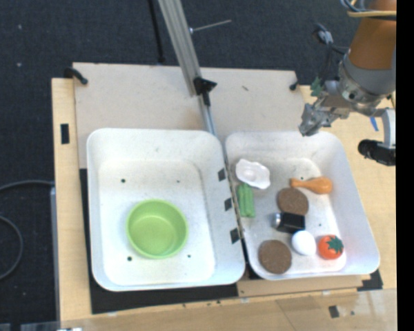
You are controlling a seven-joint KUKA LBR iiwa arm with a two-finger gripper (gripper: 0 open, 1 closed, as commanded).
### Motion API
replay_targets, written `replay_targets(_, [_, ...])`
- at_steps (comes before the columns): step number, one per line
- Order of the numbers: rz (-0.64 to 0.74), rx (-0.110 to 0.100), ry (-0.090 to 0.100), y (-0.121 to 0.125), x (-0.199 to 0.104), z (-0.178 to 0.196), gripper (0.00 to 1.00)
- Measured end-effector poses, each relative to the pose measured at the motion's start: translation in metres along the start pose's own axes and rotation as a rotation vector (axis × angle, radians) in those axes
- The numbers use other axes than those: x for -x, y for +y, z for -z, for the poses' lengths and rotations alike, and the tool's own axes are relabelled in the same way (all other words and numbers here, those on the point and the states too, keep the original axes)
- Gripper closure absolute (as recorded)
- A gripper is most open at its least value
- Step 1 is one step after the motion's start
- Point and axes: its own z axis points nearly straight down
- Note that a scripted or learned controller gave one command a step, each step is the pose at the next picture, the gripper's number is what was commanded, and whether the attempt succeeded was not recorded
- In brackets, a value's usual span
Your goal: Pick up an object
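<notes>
— Where did you have the grey two-finger gripper [312, 125] at that moment?

— You had it over the far rim of the right-hand shallow white bin [352, 185], near its back right corner. Nothing sat between its fingers; whether they stood open or closed, I could not tell from above.

— And which object lay nearest for you to take?

— The orange drumstick-shaped toy [313, 184]. It lay down-frame of the gripper, toward the near edge of the bin, almost straight below it in the picture. Its long axis ran roughly left to right, thin end pointing left, fat end right.

— So what did your move turn on?

— My judgement: you needed to bring the gripper in toward the near side and down, closing across that toy's short width. The white crumpled lump [253, 174] lay further left, and the two brown round discs [292, 201], white ball [303, 243] and red strawberry-like toy [330, 247] lay well beyond.
</notes>
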Motion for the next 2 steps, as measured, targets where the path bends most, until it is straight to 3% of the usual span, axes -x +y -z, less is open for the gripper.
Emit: replay_targets(2, [0.001, -0.001, 0.001, -0.031, -0.098, 0.004, 1.0])
